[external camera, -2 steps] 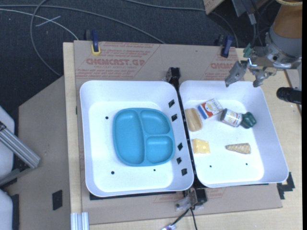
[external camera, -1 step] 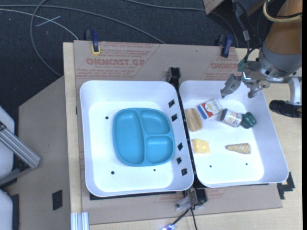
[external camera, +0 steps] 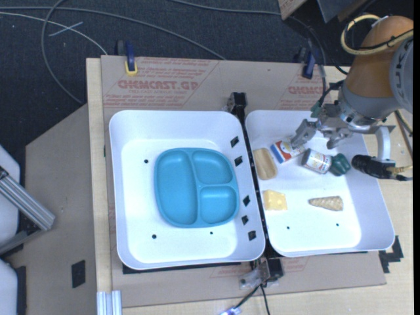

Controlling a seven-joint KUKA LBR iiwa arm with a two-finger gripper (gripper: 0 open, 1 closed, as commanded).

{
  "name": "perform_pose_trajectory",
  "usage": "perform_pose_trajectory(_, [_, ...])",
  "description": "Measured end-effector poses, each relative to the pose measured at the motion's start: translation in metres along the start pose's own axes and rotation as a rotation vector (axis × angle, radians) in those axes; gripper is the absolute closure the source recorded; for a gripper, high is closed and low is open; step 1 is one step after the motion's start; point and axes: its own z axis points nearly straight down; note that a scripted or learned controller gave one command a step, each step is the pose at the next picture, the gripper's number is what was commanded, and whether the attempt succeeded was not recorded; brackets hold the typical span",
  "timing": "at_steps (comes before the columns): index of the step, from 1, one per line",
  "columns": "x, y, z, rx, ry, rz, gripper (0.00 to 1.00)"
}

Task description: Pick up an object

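While cables cross dark floor (external camera: 197,18) | bench (external camera: 177,77) cardboard-topped, clamped | hand (external camera: 321,128) grip unclear

Bench board (external camera: 164,84) — red print "CHEMCAST GP".

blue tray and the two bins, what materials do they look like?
Blue tray: likely moulded plastic, matte; even colour and rounded dividers between three compartments. Left bin and right bin: probably thin formed plastic, smooth white, slightly glossy, with soft rounded rims. Hard to be sure from this view.
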Motion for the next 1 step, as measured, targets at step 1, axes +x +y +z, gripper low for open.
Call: perform_pose_trajectory(1, [0.0060, 0.0094, 0.0532, -0.015, -0.005, -0.002, 0.00])
